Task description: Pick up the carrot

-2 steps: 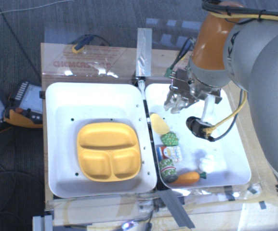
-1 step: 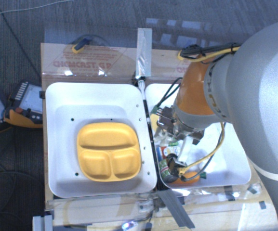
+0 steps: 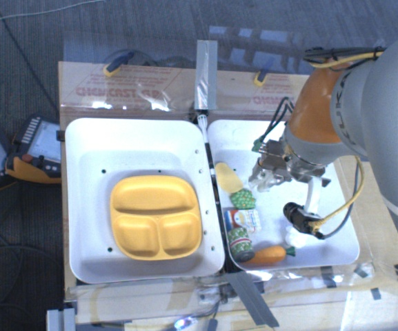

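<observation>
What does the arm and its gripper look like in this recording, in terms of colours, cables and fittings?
The arm is a bulky grey casing with a broad orange band above the wrist. Below it sits a metallic grey gripper block. Yellow and black cables loop around the wrist, one yellow cable running to a small black cylindrical fitting. No readable markings.

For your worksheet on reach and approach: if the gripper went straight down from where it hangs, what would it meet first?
Probably bare floor of the right bin, beside the green broccoli-like toy. The gripper hangs well short of the carrot; depth is unclear.
</observation>
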You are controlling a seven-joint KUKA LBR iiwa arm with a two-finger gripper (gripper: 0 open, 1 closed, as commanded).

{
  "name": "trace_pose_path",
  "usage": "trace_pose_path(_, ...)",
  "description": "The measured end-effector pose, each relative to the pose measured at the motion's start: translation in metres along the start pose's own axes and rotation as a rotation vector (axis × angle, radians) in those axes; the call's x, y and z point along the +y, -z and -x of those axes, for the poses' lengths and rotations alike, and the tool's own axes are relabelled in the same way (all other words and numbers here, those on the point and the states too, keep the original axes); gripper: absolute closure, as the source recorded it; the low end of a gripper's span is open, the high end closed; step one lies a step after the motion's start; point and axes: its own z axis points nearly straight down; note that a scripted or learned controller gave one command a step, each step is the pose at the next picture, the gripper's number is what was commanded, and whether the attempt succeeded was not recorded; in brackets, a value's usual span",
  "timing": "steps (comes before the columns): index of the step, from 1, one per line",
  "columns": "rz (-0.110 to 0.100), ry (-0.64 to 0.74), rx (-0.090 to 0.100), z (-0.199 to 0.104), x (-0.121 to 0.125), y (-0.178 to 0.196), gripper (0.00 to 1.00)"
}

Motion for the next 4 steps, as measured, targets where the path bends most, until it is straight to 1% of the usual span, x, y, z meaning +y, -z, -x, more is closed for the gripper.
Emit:
trace_pose_path(1, -0.001, 0.253, 0.001, 0.042, 0.007, -0.001, 1.00)
trace_pose_path(2, 0.001, 0.026, 0.002, 0.088, -0.018, 0.047, 1.00)
trace_pose_path(3, -0.003, -0.320, 0.002, 0.014, -0.022, -0.001, 1.00)
trace_pose_path(4, -0.004, -0.663, 0.001, -0.008, -0.066, 0.005, 1.00)
